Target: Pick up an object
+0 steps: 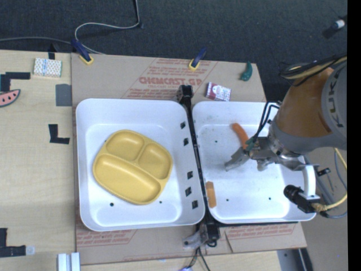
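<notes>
Right of centre, over the right bin (225, 210), jaws (236, 161) hang spread, gripping nothing. Orange carrot (241, 134) lies just above. Yellow tray (132, 166) occupies left bin (96, 109).

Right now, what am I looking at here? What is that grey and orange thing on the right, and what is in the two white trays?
You are looking down from one camera fixed above a bench. The grey and orange thing is a robot arm reaching in from the right. Its pincer hangs over the right bin, near a small orange carrot-like piece; nothing visible sits between its fingers. A brownish piece lies by that bin's left wall. The left bin holds a yellow divided plate.
</notes>
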`<state>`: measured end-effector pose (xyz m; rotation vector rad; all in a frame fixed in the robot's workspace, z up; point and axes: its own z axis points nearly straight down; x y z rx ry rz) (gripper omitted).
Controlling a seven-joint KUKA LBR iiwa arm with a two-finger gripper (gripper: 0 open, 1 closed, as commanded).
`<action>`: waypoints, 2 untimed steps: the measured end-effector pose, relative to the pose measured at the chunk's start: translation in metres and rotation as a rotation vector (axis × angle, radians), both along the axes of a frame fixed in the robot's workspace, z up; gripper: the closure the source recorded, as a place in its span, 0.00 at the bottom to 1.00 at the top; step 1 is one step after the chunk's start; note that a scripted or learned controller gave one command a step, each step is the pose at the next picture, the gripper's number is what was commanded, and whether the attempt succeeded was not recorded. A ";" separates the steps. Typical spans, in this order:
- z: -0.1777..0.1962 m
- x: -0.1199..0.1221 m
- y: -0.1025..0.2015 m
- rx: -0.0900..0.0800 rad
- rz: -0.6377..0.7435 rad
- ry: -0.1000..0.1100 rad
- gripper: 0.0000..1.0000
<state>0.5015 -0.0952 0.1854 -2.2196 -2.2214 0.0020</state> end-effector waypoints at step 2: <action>-0.099 0.060 -0.018 -0.001 0.002 -0.008 0.00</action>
